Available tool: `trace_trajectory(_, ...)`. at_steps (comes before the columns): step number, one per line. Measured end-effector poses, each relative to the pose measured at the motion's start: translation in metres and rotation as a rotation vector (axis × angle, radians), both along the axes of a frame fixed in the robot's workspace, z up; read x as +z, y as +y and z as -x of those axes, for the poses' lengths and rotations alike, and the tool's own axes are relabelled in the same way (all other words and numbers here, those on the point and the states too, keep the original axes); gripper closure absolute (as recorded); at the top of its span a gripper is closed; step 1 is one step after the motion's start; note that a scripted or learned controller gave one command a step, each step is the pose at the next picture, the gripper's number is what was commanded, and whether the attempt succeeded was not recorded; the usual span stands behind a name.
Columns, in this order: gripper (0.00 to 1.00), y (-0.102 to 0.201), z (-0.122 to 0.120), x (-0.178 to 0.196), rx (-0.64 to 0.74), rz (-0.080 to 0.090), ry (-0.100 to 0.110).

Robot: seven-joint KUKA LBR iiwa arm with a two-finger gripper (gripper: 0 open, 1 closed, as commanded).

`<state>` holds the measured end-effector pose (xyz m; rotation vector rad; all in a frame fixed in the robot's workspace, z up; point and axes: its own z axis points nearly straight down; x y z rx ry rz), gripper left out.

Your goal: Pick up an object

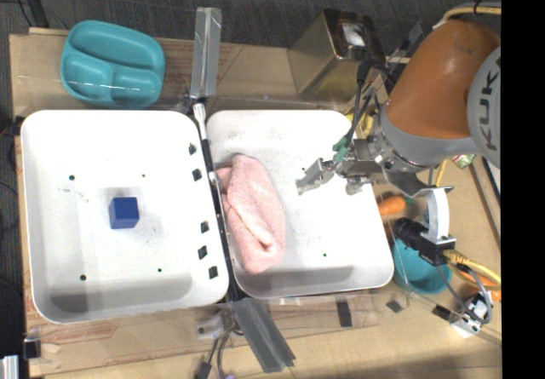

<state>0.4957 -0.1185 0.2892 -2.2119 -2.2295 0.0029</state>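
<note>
I see the tool (313, 179) hanging over the right bin (341, 271), its fingers spread with nothing between them. The pink folded cloth (253, 211) lies against that bin's left wall, just beside the tool. A blue cube (124, 211) sits near the middle of the left bin (51, 284). A teal divided tray (111, 62) rests at the tabletop's far left corner.

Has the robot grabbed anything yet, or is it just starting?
Nothing looks picked up yet. The pink folded cloth lies in the right white bin, and the small blue cube sits in the left white bin. The gripper hangs over the right bin, beside the cloth. The grab itself is left.
</note>
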Motion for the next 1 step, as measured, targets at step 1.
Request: trace_trajectory(1,0.00,0.0415,-0.1390,-0.0993,-0.052,0.001,0.004)
